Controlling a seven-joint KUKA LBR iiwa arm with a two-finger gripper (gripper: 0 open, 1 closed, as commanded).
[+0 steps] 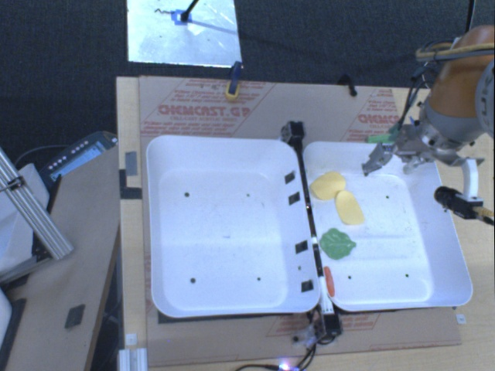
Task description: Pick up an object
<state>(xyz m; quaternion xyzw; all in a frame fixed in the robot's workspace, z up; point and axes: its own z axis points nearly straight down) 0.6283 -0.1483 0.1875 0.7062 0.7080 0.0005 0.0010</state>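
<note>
Down by the front edge of the counter, a small orange piece lies in the right bin, tight against the wall that splits the two bins. Just behind it sits a green leafy toy, also near that middle wall. Behind the green toy are two yellow pieces. One yellow piece is long and tilted. The other yellow piece is rounder, and the two look like they touch. All four things stay on the left side of the right bin. The left bin is white with little dark dots on its floor.

At the back right corner of the right bin, the gripper hangs above the floor, near the round yellow piece but apart from it. I cannot tell if it is wide or narrow. Nothing shows between its tips. The grey arm with the orange band comes in from the counter's right edge.
</note>
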